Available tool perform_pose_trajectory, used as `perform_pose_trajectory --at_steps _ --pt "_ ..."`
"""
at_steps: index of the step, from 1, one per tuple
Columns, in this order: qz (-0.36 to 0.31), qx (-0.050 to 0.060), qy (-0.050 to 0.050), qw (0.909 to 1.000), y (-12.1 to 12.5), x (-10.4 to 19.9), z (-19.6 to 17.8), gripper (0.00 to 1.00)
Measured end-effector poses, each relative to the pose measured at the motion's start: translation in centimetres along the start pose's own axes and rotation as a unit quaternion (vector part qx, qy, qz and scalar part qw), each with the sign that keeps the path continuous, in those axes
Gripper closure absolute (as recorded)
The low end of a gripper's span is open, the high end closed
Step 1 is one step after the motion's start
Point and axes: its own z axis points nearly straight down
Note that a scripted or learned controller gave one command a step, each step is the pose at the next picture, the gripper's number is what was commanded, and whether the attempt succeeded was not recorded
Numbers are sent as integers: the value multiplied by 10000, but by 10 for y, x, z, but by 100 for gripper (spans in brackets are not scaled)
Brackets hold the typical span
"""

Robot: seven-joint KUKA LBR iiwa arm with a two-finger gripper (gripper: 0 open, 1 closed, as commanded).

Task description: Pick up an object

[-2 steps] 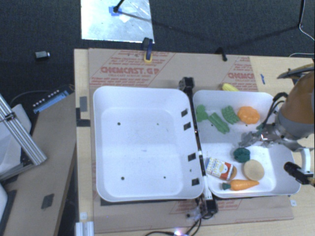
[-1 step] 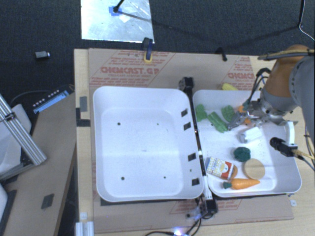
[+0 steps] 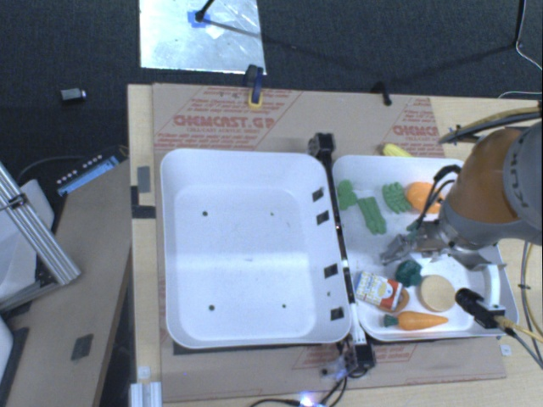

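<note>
One gripper point(image 3: 405, 248) low in the right bin point(image 3: 366, 173), above a dark teal object point(image 3: 409, 271)

Its metal fingertips point left and down over the bin floor, and whether they are apart or together cannot be told at this size. The teal object lies just below them, small and dark, its shape hard to make out. Around it lie a red-and-white carton point(image 3: 377, 290), a pale round disc point(image 3: 437, 292) and an orange carrot point(image 3: 420, 320) near the front wall. Farther back are green pieces point(image 3: 371, 214) and an orange ball point(image 3: 419, 195), partly hidden by the arm point(image 3: 488, 185). A yellow piece point(image 3: 396, 151) peeks over the far rim. The left bin point(image 3: 246, 244) sits alongside
</note>
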Motion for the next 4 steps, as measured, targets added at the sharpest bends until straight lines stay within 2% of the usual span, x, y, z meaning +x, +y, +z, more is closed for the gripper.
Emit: perform_pose_trajectory --at_steps 1,2,3,4 --pt "9 -28 -20 10000 -20 -39 0 0" --pt "-61 -59 -8 10000 33 35 -2 0" --pt "-2 -26 -15 10000 -16 28 0 0" --pt "-17 -54 -22 10000 -13 28 -11 100"
